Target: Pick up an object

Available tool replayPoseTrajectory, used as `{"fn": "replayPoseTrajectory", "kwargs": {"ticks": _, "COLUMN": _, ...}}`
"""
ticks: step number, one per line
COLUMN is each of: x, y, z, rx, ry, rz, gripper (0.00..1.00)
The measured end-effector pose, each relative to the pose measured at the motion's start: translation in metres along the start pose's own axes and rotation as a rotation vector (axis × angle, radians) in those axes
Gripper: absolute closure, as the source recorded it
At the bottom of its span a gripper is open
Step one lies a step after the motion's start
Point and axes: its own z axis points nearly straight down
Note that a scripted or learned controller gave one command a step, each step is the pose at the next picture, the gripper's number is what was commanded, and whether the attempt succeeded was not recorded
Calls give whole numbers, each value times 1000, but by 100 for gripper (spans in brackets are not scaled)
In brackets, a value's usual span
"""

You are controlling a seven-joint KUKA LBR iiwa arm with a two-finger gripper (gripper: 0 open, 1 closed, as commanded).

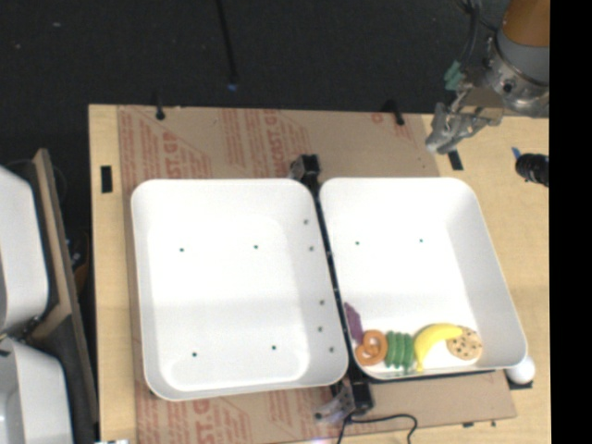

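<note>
The gripper point(450, 135) hangs above the bench point(109, 276) at the upper right, beyond the far rim of the right bin point(407, 211) and outside both bins. Nothing lies between its fingers; whether they are spread or closed cannot be determined from this angle. The grey wrist and orange band point(529, 7) rise toward the upper right corner.

All objects lie in the right bin, packed in a row against its near wall. From left to right: a small purple piece point(352, 320) at the dividing edge, an orange pretzel point(372, 348), a green ridged item point(400, 350), a yellow banana point(435, 337), and a tan cookie point(464, 345). The pretzel, green item, banana and cookie touch or nearly touch one another. The cookie sits close to the bin's near right corner.

The rest of the right bin floor is bare. The left bin point(227, 280) adjoins the right bin along a shared middle edge.
</note>
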Motion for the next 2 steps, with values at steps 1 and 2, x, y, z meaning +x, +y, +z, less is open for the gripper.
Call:
{"fn": "replayPoseTrajectory", "kwargs": {"ticks": 1, "x": -15, "y": -51, "z": 125, "rx": 21, "ry": 3, "rz": -53, "gripper": 100}}
{"fn": "replayPoseTrajectory", "kwargs": {"ticks": 2, "x": -42, "y": -83, "z": 54, "rx": 6, "ry": 0, "rz": 1, "gripper": 100}}
